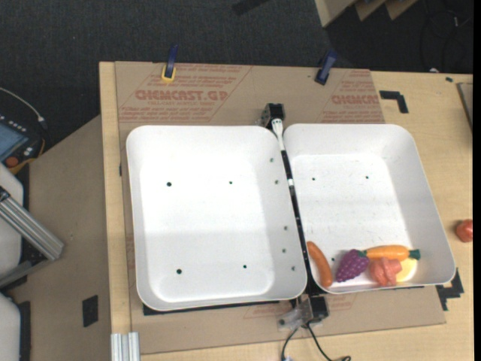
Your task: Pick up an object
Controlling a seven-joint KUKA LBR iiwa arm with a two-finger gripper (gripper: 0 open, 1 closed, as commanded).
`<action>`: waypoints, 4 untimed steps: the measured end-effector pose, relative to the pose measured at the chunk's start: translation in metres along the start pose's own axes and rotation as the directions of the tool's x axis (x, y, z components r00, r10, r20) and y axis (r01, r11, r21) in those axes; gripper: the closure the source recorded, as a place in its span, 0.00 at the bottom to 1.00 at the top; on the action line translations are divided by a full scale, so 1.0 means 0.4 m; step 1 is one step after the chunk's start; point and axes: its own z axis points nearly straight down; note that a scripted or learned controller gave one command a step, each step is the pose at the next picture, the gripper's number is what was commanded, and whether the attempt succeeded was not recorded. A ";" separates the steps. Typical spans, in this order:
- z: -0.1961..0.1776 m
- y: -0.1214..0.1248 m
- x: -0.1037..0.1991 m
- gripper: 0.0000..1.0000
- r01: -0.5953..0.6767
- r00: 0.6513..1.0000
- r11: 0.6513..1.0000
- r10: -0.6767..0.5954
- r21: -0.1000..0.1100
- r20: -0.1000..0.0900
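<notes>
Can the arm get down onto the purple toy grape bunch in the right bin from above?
Probably yes, but it looks tight. Nothing lies over the purple toy grape bunch, but it sits by the right white bin's near wall, wedged between the orange sausage-shaped toy and the red toy, leaving little side room.

In the right bin point(361, 164), a sausage point(319, 263), grapes point(351, 265) and a carrot point(391, 253) cluster along its near wall, sausage leftmost, carrot rightmost.

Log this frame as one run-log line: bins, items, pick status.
right bin: sausage, grapes, carrot, red item along near edge | bench: red item outside bin | pick: not started
</notes>
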 end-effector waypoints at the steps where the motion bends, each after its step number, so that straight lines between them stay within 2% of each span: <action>1: -0.023 0.001 -0.018 1.00 0.002 1.000 1.000 -0.002 0.000 -0.001; 4: -0.022 0.001 -0.018 1.00 0.003 1.000 1.000 -0.003 0.001 -0.001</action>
